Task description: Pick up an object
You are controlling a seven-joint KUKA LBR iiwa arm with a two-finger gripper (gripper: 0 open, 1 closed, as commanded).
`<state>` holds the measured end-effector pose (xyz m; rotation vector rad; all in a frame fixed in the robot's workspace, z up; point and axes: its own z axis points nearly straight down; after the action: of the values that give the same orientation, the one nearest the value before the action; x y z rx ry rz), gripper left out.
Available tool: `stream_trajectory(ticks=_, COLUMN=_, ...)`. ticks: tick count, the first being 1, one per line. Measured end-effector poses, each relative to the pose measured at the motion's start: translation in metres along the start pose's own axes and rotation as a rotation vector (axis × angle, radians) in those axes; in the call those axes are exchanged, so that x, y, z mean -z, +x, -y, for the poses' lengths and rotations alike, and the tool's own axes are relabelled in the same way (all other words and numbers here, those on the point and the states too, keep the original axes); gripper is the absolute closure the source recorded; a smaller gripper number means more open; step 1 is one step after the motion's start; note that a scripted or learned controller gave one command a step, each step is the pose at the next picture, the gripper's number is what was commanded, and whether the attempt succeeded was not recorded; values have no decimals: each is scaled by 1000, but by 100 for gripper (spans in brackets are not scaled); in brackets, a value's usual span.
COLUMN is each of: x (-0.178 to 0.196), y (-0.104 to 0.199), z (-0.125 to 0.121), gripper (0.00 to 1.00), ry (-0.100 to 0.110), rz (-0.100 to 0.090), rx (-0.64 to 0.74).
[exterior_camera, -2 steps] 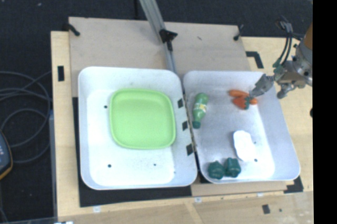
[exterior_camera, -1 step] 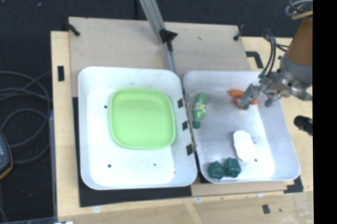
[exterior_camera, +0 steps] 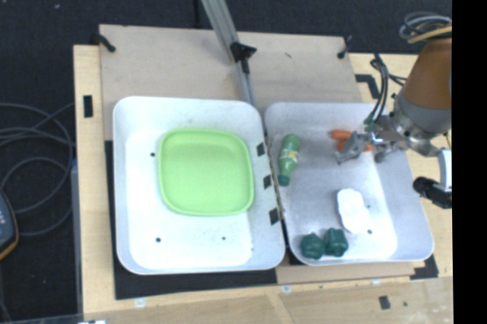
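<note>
Dark floor surrounds a light wooden table (exterior_camera: 190, 49) that carries two shallow white bins side by side. The left bin (exterior_camera: 137, 125) holds a green square plate (exterior_camera: 205, 170) at its centre. The right bin (exterior_camera: 396, 185) holds the candidate objects: a green bottle (exterior_camera: 287, 158) lying along its left wall, a white rounded object (exterior_camera: 351, 208) right of centre, two dark green objects (exterior_camera: 324, 243) touching each other at the lower edge, and a small orange object (exterior_camera: 340, 135) near the upper middle.

Task status: no object is lifted. The arm (exterior_camera: 430, 87) enters from the right of the frame, and the tool (exterior_camera: 358, 148) sits low over the upper part of the right bin, just beside the orange object. Whether the tool's fingers are spread or pressed together cannot be determined at this resolution, and nothing can be seen between them. Judged from this, the approach appears done; the grasp and lift remain.

Surroundings: a metal pole (exterior_camera: 217, 7) slants from the top of the frame down to the divide between the bins. Cables (exterior_camera: 34, 140) lie on the floor at the left.

Obstructions: the orange object lies near the bin's upper wall, which may limit finger clearance. The other objects lie well apart from the tool.
</note>
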<state>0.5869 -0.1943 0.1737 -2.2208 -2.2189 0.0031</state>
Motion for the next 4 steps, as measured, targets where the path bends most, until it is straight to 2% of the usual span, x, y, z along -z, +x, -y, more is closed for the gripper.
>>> stream_trajectory(ticks=1, x=-42, y=-1, z=2, gripper=0, ry=0, rz=0, rx=0)
stream_trajectory(ticks=2, x=-29, y=-1, z=1, gripper=100, ry=-5, rz=1, rx=0)
stream_trajectory(ticks=3, x=26, y=6, z=-6, gripper=100, ry=-8, rz=1, rx=1)
stream_trajectory(ticks=4, x=72, y=-2, z=-4, gripper=100, ry=-8, rz=2, rx=0)
